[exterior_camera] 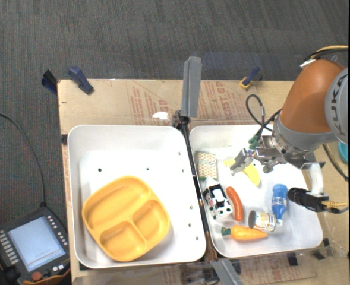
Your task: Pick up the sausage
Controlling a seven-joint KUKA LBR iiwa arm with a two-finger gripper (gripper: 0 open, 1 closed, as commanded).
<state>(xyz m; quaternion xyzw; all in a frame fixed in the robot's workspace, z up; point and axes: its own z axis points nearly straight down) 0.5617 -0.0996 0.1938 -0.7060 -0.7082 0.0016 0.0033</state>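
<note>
Red-orange, the sausage (235, 203) lies in the right bin (308, 230), at five o'clock from the bin's centre, between a patterned box (217, 199) and a jar (262, 220). The gripper (244, 161) hangs at twelve o'clock above it, its state impossible to tell. It should descend straddling the sausage's narrow width.

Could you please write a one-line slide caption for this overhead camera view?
KUKA arm's pincer hovers over the right bin, the sausage lying below it beside a carrot.
</note>
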